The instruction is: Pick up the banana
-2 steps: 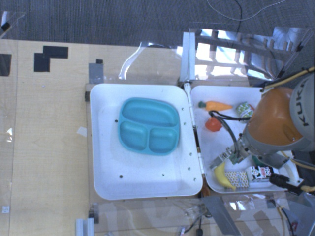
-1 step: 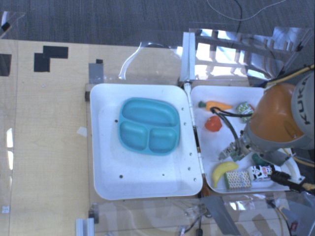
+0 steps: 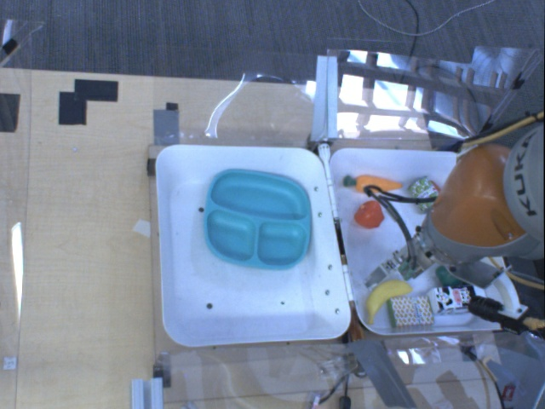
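The grey two-finger gripper (image 3: 393,267), its grip state impossible to tell, hangs just beyond the curved yellow banana (image 3: 385,296) in the right shallow white bin (image 3: 353,254).

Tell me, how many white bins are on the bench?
2. The left bin holds a blue plate. The right bin holds the banana and other toys, under the arm.

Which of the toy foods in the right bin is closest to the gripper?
The yellow banana, near the bin's front edge, just below the gripper. The red tomato and orange carrot lie farther back.
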Robot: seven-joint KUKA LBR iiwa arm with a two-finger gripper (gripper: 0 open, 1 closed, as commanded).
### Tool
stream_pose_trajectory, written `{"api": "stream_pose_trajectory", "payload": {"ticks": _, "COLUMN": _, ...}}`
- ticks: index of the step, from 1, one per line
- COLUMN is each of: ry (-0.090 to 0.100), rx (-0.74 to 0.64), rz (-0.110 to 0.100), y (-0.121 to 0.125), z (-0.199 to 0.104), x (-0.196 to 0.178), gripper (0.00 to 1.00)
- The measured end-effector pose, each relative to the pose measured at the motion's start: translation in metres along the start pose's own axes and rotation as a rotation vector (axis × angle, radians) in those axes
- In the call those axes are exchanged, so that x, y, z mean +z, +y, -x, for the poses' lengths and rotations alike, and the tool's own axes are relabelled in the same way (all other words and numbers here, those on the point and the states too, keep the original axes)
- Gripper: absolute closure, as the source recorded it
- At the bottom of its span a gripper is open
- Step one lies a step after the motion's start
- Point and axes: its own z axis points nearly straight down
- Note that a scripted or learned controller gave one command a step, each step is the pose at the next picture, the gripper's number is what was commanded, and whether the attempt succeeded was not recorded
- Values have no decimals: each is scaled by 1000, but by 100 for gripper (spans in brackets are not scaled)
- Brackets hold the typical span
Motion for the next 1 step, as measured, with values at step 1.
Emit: {"api": "stream_pose_trajectory", "payload": {"ticks": 1, "ry": 5, "rx": -347, "rz": -4, "y": -4, "z": 1, "x": 12, "gripper": 0}}
